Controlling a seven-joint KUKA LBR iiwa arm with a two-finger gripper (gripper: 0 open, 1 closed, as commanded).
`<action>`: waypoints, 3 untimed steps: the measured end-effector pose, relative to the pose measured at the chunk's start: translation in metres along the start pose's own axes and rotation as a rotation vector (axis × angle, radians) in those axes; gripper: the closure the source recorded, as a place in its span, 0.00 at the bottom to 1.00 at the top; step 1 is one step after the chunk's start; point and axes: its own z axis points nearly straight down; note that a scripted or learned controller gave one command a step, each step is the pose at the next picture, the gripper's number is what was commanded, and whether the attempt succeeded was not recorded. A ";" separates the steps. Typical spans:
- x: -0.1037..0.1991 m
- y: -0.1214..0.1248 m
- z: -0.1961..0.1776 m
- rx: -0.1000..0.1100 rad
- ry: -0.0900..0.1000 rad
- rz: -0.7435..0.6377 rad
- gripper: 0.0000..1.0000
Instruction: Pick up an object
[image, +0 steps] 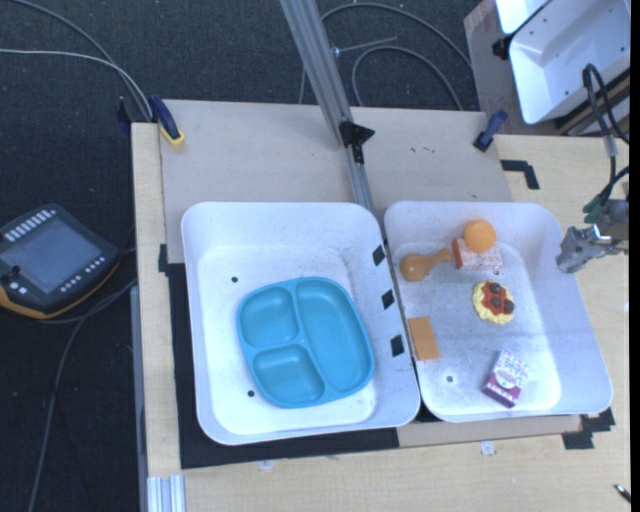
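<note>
The right bin holds several small objects. An orange ball lies at the back, touching a small red and white box. A brown wooden piece with a round head lies to their left. A yellow tart with red topping sits mid-bin. An orange block rests by the left wall, and a purple and pink packet lies near the front. My gripper hangs over the bin's right rim at the back, apart from every object.
The left bin holds a blue divided plate. A slanted metal pole crosses the bench's back, ending between the bins. Blue clamps grip the back edge. A teach pendant lies off the bench's left side.
</note>
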 end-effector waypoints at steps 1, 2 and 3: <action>0.048 0.017 0.015 0.010 0.005 -0.003 1.00; 0.092 0.027 0.026 0.011 0.006 -0.004 1.00; 0.143 0.040 0.040 0.011 0.006 -0.004 1.00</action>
